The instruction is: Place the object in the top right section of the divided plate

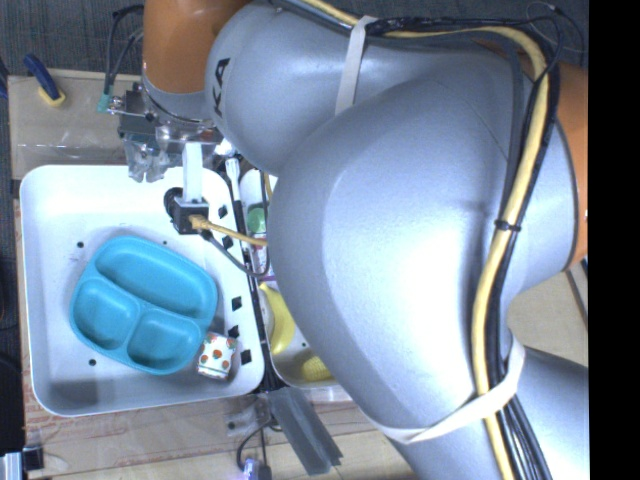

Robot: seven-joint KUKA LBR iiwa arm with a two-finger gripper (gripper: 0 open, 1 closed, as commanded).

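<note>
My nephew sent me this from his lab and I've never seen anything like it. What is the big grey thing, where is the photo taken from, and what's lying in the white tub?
The big grey shape is a robot arm with an orange band; it reaches in from the right, close under the camera, which is fixed above the bench and looks down at a slant. At its tip, near the top left, is the claw; nothing shows in it. The white bin holds a blue divided plate with three sections, and beside the plate's lower right edge a small spotted cube, like a die. A second bin sits mostly hidden under the arm.
</note>
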